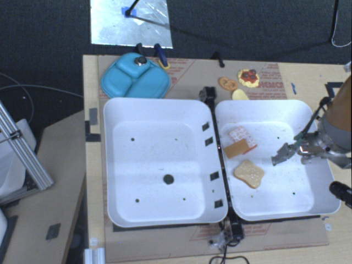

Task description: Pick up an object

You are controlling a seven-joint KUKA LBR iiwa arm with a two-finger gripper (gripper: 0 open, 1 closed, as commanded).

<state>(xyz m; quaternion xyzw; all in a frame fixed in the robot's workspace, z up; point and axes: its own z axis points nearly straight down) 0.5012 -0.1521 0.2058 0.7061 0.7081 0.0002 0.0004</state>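
Gripper: over right bin's middle, near its right edge — whether open or closed, cannot tell.
Risk: bread slice lies flat — fingers may skid off.
Crowding: brown block sits close, may get nudged.

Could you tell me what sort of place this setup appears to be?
Probably a robotics lab grasping bench: a robot gripper over two white bins, toy food like a bread slice, and cables on dark carpet.

Arm cut off at right edge; hand fingers indistinct.
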